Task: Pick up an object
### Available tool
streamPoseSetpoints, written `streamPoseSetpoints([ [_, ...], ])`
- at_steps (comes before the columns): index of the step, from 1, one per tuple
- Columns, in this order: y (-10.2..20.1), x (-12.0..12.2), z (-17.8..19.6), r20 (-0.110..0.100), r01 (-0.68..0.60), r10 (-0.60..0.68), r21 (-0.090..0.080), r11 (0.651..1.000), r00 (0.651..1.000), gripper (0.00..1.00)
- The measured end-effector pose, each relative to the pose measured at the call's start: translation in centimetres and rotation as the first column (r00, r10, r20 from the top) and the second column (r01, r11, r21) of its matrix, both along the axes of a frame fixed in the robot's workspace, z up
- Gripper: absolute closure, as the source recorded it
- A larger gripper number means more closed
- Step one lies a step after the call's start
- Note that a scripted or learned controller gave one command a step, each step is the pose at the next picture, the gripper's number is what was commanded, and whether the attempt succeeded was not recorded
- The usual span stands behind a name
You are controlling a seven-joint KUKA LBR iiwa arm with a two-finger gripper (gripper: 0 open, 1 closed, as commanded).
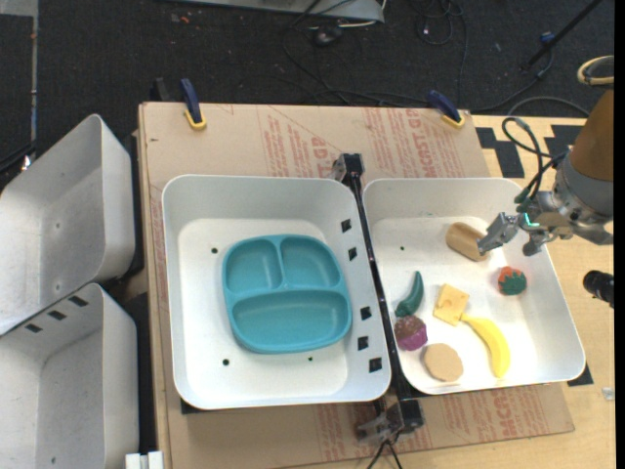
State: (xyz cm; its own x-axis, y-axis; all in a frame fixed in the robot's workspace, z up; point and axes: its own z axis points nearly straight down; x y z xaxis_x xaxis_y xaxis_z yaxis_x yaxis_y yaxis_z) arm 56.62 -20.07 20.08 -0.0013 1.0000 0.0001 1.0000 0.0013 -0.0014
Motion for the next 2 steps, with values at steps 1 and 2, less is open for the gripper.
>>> streamPoseSetpoints([
  [1,0.0,0.0,0.0,0.001,0.0,0.0,0.0,1.0,1.0,0.0],
  [2,-0.1,0.0,-6.4,-0.004,0.003,-0.003,0.002,1.0,1.0,0.0],
])
